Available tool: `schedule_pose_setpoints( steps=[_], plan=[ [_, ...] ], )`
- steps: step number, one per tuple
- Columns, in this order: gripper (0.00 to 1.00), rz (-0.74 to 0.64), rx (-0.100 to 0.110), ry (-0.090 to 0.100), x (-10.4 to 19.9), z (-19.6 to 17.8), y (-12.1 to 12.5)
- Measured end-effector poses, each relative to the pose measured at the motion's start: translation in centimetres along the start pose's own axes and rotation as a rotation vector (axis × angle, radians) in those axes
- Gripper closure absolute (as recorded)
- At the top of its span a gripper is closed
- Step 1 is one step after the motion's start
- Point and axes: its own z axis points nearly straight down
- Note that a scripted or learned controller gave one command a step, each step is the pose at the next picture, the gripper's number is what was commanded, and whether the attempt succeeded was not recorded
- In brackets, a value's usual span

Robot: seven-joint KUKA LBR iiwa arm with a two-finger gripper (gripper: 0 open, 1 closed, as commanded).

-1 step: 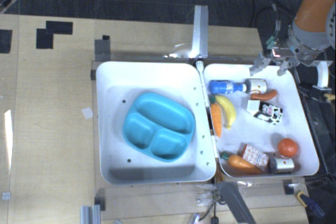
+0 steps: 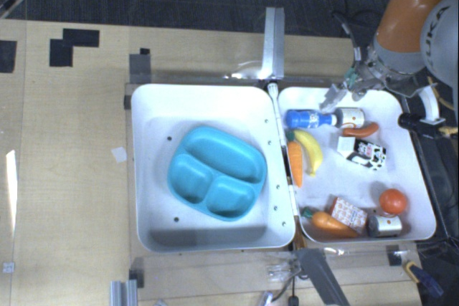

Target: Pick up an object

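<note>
The right bin (image 2: 423, 175) holds several items. A blue bottle (image 2: 310, 119) lies on its side at the back left, with a banana (image 2: 310, 149) and a carrot (image 2: 295, 163) in front of it. A red sausage (image 2: 360, 130) and a black-and-white box (image 2: 366, 152) lie mid-bin. A red ball (image 2: 393, 201), a second carrot (image 2: 331, 223), a snack packet (image 2: 348, 212) and a small can (image 2: 386, 226) sit along the front. My gripper (image 2: 340, 92) hangs over the bin's back edge, just above and right of the blue bottle. Nothing shows in its grasp.
The left bin (image 2: 150, 154) contains a blue divided plate (image 2: 217, 172). A small white bottle (image 2: 351, 115) lies beside the blue bottle's cap. A metal post (image 2: 274, 46) stands behind the wall between the bins. The arm's orange band (image 2: 405, 7) sits at the upper right.
</note>
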Motion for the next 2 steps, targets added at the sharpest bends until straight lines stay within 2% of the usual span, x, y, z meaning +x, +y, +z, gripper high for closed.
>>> schedule_pose_setpoints(
  steps=[1, 2],
  plan=[
    [1.00, -0.004, -0.008, -0.004, 0.1, -1.3, 0.3],
    [1.00, 0.017, -0.004, -0.002, 2.6, -10.9, 1.0]
  ],
)
